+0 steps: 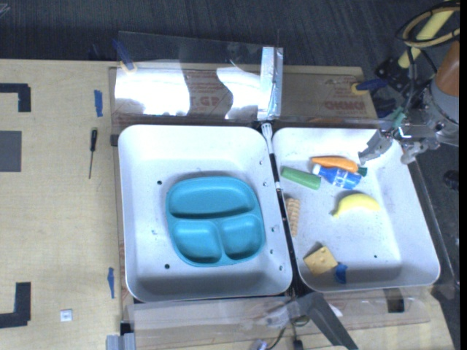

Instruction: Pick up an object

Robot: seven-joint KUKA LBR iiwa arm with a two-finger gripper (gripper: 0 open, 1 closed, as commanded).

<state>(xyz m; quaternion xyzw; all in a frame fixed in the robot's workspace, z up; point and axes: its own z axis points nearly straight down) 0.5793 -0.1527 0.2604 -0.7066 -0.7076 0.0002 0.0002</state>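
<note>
Gripper [373, 149]: at the right bin's [408, 261] 1 o'clock corner; open or closed cannot be told.
Carrot [334, 163]: orange, at the gripper's 8 o'clock, lying on the blue bottle [337, 176].
Green cylinder [300, 178]: at the bottle's 9 o'clock.
Banana [354, 204]: at the gripper's 7 o'clock, near bin centre.
Left bin [139, 217]: holds a blue divided tray [214, 218].

Arm [445, 86] from right — wrist low, angled leftward
</note>
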